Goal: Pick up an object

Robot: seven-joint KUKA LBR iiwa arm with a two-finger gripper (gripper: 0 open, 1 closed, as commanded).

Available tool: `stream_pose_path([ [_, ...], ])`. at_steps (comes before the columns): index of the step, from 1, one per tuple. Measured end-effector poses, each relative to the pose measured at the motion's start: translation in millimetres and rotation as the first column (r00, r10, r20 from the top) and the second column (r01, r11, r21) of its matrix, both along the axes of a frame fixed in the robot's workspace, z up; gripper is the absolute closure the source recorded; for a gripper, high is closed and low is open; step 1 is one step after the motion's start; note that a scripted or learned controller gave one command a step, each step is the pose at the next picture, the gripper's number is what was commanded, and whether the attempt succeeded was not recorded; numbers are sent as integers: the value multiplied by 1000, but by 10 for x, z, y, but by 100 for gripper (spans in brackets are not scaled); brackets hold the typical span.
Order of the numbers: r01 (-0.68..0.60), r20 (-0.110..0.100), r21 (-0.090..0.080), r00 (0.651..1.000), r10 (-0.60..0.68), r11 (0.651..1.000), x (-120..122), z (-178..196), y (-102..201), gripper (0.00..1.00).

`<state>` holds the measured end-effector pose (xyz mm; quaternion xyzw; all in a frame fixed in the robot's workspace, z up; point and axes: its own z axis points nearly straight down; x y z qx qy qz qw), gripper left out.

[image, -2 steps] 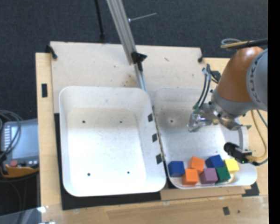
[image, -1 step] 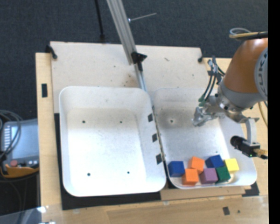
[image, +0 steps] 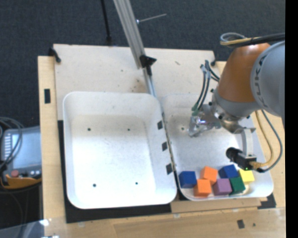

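Note:
Several small coloured blocks huddle at the near edge of the right bin (image: 188,148): a blue block (image: 187,178), an orange block (image: 210,173), a second orange block (image: 203,187), a purple block (image: 222,186), a green block (image: 237,184), a yellow block (image: 246,175) and a dark blue block (image: 229,170). My gripper (image: 195,128) hangs over the middle of the right bin, well above and behind the blocks. Nothing shows between its fingers. The arm's grey and orange body covers the bin's right side.
The left bin (image: 114,148) lies beside the right one, divided by a ridge with black clips (image: 165,145). A slanted metal pole (image: 134,38) rises behind the bins. A black fitting with cables (image: 241,158) hangs off the wrist just above the blocks.

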<state>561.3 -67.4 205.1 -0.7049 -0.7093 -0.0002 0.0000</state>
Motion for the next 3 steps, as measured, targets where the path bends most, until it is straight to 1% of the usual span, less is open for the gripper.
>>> stream_pose_path([
  [2, -2, 3, 2, 1000, 2, 1000, -143, 236, 890, 100],
  [3, -2, -1, 2, 1000, 2, 1000, -264, 280, 1365, 100],
])
